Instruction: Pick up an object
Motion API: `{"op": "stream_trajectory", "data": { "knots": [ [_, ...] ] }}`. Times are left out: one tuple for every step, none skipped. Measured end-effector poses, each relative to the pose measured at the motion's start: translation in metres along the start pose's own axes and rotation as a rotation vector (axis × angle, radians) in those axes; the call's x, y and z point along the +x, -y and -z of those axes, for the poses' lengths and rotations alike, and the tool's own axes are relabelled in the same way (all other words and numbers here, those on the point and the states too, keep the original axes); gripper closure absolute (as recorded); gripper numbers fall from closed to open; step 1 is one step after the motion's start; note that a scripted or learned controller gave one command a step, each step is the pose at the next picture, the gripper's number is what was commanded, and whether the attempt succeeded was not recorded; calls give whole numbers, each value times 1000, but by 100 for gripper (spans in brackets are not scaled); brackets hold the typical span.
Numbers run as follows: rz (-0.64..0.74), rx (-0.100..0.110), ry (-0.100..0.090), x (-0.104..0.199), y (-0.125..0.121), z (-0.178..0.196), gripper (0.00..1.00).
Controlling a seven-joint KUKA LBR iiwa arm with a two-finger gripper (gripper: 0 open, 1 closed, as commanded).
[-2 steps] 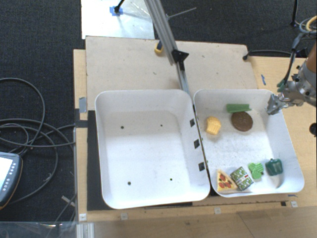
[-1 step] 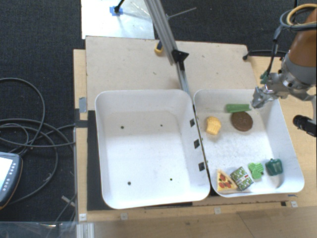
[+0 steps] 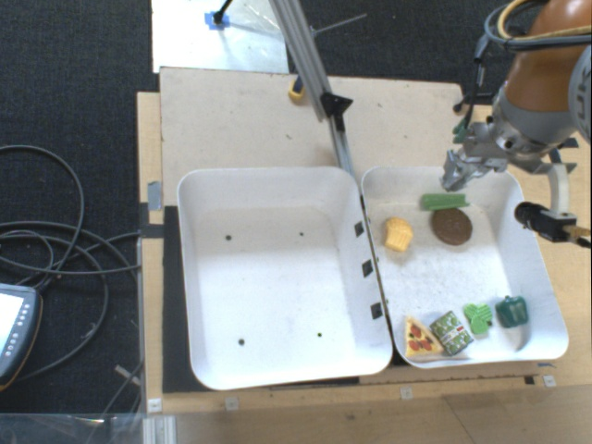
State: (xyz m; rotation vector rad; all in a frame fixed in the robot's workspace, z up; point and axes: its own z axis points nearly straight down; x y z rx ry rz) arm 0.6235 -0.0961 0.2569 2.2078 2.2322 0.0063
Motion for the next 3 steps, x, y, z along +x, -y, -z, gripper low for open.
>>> {"op": "stream_trajectory", "data": {
  "knots": [
    [0,2,0,53,-4,2,100],
    [-1,1,1,95,-13,-3,100],
    [0,2,-1,151,-28,-18,100]
  ]
}}
